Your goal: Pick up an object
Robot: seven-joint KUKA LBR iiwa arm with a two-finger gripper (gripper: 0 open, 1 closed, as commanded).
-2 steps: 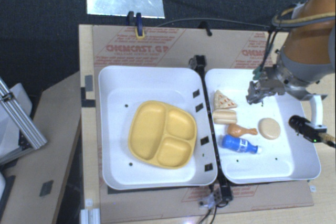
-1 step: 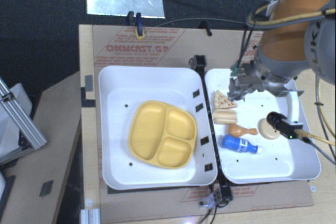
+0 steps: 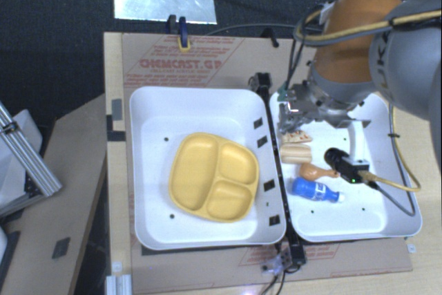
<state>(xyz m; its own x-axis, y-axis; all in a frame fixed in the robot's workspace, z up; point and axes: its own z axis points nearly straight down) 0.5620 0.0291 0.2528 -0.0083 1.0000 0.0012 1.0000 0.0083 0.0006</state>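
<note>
The yellow tray [image 3: 214, 177], with three compartments, lies near the middle of the left bin [image 3: 148, 148] and serves here as the mark for everything else. The right bin [image 3: 366, 221] sits directly to the right of the tray, past the seam where the two bins meet. All the loose things that could be picked up lie in that bin, close to the seam. The pale tan piece [image 3: 295, 146] lies right of the tray's upper edge. The orange-brown piece [image 3: 312, 170] is just below it, level with the tray's middle. The blue bottle [image 3: 316, 191] lies on its side, right of the tray's lower compartment and slightly farther from it than the other two.

The gripper [image 3: 291, 122] hangs right of the tray and a little above its top edge, directly over the pale tan piece. Whether it touches that piece cannot be told, nor whether the claw is released or clenched (the wrist hides it), and nothing can be seen gripped in it. The arm [image 3: 359, 31] reaches in from above and to the right of the tray. The board with red lettering [image 3: 183, 62] lies under both bins and shows above the tray.
</note>
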